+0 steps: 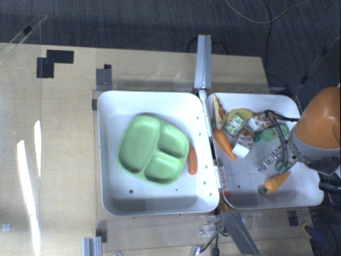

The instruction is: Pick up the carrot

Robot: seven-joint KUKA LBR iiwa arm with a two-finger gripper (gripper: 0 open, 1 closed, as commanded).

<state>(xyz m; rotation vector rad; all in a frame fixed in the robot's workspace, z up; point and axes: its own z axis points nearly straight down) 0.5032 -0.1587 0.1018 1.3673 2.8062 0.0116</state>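
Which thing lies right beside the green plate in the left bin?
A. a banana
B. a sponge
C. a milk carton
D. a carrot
D: a carrot lies along the right edge of the green plate in the left bin.

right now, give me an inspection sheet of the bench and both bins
Surface: wooden bench bearing a left white bin and a right white bin, side by side.
Job's things: three carrots: one in the left bin beside the plate, one by the right bin's left wall, one with a green top near the right bin's front.
Clutter: green divided plate in the left bin; small food packets and a white block in the right bin.
Grippers: gripper low over the right bin, finger state unclear.
Cables: black cable looped on the floor.
Surroundings: dark carpet.
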